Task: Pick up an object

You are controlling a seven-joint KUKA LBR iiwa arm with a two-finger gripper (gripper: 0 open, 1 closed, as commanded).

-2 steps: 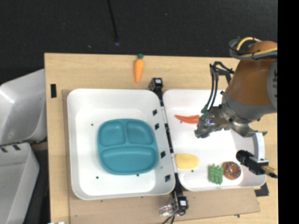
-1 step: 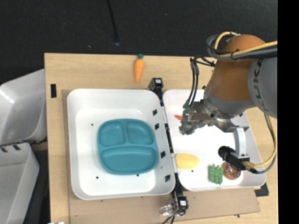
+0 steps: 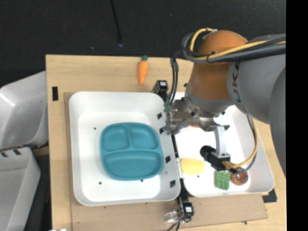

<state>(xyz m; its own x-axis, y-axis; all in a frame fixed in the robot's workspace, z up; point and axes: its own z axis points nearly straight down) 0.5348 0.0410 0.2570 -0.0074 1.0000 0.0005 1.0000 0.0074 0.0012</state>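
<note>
Teal divided plate, orange carrot, yellow piece, green block, white bins.

**Around the two bins**

A pale wooden worktop carries two shallow white bins side by side. The left bin has a few small dark dots on its floor. The right bin touches it along a shared middle edge, where small black clips sit. Another small black fitting stands just behind the bins. A thin dark cable runs across the black floor behind the worktop. White casing lies off the worktop's left side.
</note>
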